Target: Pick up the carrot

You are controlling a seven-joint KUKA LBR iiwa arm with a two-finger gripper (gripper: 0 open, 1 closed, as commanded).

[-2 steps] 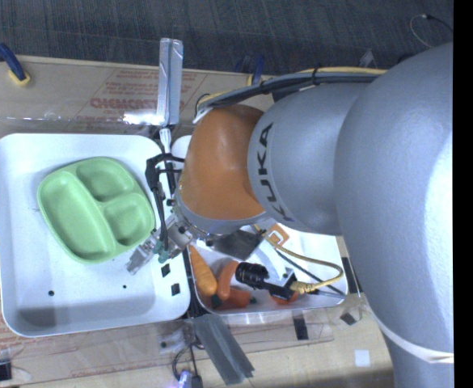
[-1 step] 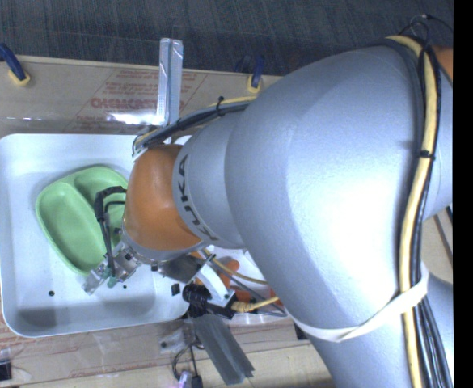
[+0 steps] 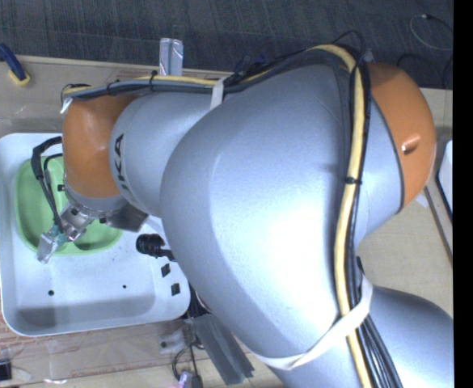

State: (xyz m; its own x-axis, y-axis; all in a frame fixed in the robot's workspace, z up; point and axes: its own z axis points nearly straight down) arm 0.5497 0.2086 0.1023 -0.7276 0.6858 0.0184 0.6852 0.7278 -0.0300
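gripper (image 3: 50, 247): lowered into left bin (image 3: 10, 297), over green plate (image 3: 31, 204), placed for a grasp
grip state: cannot be told
carrot: not made out, possibly hidden under arm (image 3: 285, 200)

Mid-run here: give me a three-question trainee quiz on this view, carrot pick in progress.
1. True or false: the gripper is over the left bin.
2. What colour is the thing lying beneath the gripper: A red, B light green, C blue?
3. What colour is the cable running along the grey arm?

Key: 1 true; 2 B; 3 yellow.
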